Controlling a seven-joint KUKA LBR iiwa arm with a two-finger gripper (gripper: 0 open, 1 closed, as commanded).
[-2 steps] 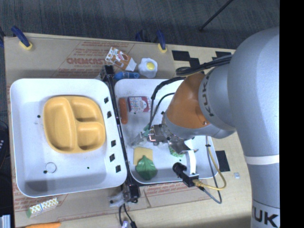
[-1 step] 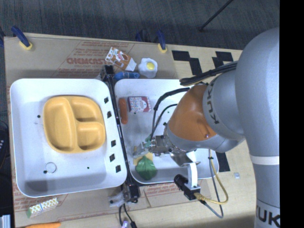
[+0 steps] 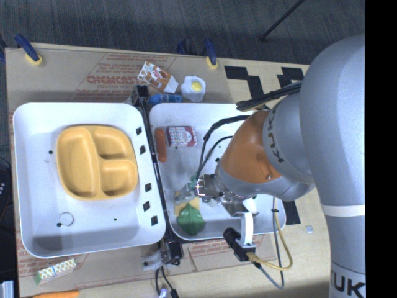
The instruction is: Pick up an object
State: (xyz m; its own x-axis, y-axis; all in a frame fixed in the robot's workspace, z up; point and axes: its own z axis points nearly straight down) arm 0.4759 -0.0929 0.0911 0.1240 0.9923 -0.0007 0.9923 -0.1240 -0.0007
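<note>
Objects for picking lie in the right bin [image 3: 162, 113]: a green, pepper-like item [image 3: 190, 219] sits near the bin's near edge, close to its left wall; a small maroon carton [image 3: 181, 136] lies flat near the far edge; and an orange, sausage-shaped piece [image 3: 160, 144] lies along the left wall, just beside the carton. A small pale, yellowish thing [image 3: 186, 195] lies just above the green item, too blurred to make out.

The gripper [image 3: 201, 188] hangs over the middle of the right bin, at the end of the grey arm [image 3: 338, 129] with its orange band [image 3: 248, 154]. It sits just above the green item and next to the pale thing; whether its fingers are parted or closed cannot be told, since the wrist and cables hide them, and nothing can be seen held.

The left bin [image 3: 25, 166] carries a yellow divided tray [image 3: 97, 160], lying flat towards the far half, and a small clear ring [image 3: 66, 218] near the near-left corner.

On the bench behind the bins, a patterned packet [image 3: 152, 75], a blue object [image 3: 165, 97] and a white-and-yellow egg-like toy [image 3: 193, 87] sit near the far edge of the right bin. A wrapped sweet-like packet [image 3: 56, 269] lies on the bench by the left bin's near-left corner.
</note>
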